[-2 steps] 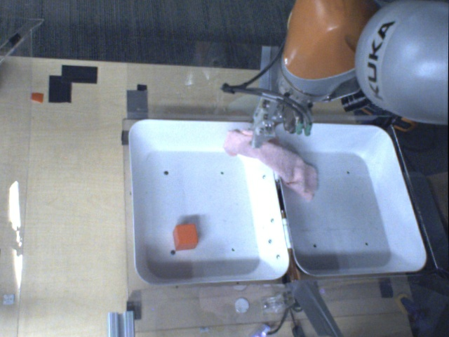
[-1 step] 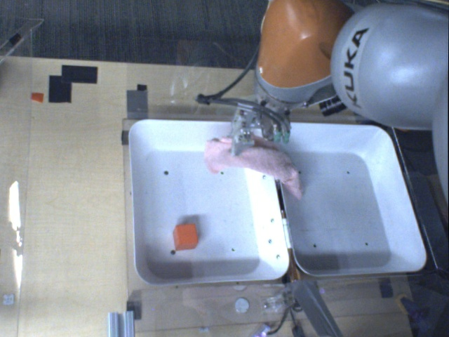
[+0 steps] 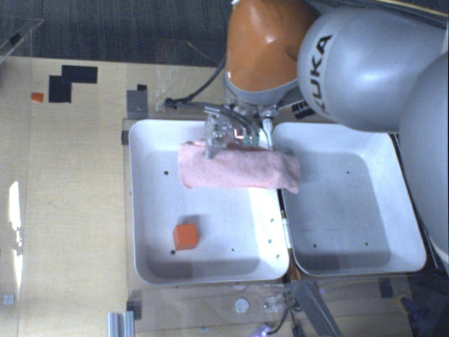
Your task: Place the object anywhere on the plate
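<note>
We found the pincer pinching the upper edge of the pink cloth, which hung directly below it, long axis crosswise, spanning the seam between the two bins

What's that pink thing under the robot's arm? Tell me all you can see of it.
It looks like a pink cloth, soft and fuzzy like a small towel, folded or rolled into a long bundle. It stretches sideways across the back of the left bin, its right end draped over the edge toward the right bin. The gripper is right above its upper edge; whether it grips the cloth is unclear.
</note>
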Controlling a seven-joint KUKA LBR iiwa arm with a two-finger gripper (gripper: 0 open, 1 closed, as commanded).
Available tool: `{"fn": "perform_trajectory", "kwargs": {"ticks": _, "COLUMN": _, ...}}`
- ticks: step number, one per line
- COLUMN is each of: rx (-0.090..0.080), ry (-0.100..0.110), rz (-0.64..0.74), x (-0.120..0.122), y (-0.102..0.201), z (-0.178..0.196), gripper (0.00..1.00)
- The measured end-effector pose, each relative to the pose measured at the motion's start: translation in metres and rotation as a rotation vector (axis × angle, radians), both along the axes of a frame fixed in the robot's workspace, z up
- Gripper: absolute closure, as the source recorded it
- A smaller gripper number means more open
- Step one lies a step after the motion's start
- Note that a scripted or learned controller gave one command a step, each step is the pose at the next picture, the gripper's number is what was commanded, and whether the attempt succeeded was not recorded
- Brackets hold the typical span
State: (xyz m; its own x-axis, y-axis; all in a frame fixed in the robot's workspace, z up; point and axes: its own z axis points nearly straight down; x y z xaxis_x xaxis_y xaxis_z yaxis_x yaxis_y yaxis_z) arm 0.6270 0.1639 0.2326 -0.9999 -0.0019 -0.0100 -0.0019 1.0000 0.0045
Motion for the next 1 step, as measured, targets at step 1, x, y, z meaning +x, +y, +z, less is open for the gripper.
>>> {"fn": "perform_trajectory", "kwargs": {"ticks": 1, "rx": 0.0, "ry": 0.0, "rz": 0.0, "x": 0.0001, "y": -0.0002, "z": 0.0001, "gripper": 0.0}}
